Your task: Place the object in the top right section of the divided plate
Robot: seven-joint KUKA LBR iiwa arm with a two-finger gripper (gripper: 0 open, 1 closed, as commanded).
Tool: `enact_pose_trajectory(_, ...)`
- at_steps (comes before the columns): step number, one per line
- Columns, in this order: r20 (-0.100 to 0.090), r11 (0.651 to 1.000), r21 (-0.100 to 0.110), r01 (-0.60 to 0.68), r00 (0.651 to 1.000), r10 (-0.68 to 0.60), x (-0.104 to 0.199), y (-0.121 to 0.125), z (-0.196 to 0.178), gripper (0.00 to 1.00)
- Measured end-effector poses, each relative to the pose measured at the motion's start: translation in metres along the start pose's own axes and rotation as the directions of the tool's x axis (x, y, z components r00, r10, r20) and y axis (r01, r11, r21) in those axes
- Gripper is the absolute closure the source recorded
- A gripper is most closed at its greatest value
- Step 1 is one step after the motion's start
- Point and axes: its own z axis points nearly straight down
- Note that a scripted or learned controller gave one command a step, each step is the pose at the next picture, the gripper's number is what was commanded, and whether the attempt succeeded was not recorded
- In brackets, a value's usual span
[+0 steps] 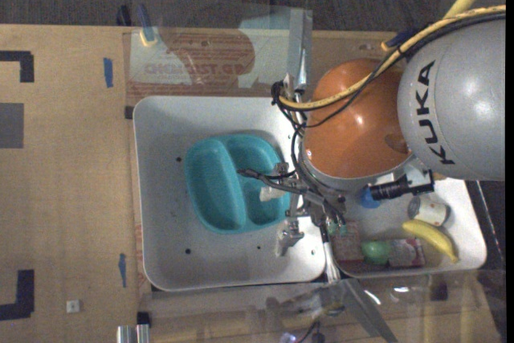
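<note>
The teal divided plate (229, 182) is seen in the left bin (161, 173). The gripper (289, 233) is positioned just beside the plate's lower right rim, over bare bin floor; its finger state cannot be told. A banana (430, 239) lies in the right bin (475, 249).

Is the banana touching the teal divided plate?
Apart. The camera view shows the banana in the right bin, while the teal divided plate lies in the left bin, with bin walls between them.
</note>
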Motion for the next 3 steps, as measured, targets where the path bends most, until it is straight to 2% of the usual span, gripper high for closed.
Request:
enact_pose_trajectory(1,0.007,1.000,-0.003,0.000,1.000,0.000,-0.002,0.001,-0.011,1.00)
enact_pose_trajectory(2,-0.003,1.000,0.002,0.026,1.000,-0.026,-0.001,-0.065,0.013,1.00)
enact_pose_trajectory(3,0.001,0.869,-0.001,0.496,0.869,-0.496,-0.008,-0.010,0.013,1.00)
